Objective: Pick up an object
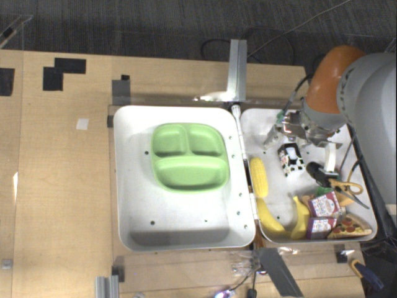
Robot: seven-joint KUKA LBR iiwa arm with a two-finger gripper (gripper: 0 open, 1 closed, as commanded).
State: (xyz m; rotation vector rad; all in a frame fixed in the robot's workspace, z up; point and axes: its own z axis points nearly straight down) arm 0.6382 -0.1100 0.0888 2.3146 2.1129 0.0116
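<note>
My arm runs off the frame at three o'clock, so most of its bulk is cut away. My gripper sits too small and cluttered for me to read its fingers. The right bin has its three-o'clock wall hidden under my arm. At five o'clock in that bin, the small packets overlap, their print too blurred to read.
</note>
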